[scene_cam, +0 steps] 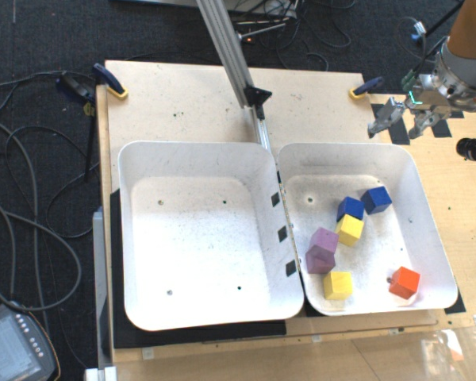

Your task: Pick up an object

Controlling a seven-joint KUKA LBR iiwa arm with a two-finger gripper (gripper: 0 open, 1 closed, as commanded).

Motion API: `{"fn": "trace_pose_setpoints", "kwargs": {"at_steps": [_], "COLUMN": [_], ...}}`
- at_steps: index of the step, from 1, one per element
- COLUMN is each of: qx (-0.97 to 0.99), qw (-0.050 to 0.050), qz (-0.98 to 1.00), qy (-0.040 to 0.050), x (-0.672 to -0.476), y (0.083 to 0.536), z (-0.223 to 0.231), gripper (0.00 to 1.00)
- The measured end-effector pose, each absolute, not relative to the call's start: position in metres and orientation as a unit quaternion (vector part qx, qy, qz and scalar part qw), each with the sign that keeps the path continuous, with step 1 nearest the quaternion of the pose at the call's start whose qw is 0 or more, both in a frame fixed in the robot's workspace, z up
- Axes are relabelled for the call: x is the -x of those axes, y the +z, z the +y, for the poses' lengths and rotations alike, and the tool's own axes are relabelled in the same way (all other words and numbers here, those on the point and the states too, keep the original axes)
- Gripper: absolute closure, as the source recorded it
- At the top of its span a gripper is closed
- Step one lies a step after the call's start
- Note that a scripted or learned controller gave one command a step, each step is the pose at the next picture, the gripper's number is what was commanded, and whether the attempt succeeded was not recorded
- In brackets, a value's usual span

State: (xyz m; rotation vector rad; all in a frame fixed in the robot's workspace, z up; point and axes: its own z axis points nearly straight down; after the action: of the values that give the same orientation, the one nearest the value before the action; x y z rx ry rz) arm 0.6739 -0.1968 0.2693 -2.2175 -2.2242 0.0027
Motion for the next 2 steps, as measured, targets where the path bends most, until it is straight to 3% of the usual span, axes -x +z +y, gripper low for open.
{"fn": "trace_pose_setpoints", "kwargs": {"at_steps": [2], "qx": [0.707], "qw": [0.002], "qz": [-0.707], "qy": [0.0018], "x": [-0.678], "y": [0.146], "z": [-0.208], "gripper": [0.0]}}
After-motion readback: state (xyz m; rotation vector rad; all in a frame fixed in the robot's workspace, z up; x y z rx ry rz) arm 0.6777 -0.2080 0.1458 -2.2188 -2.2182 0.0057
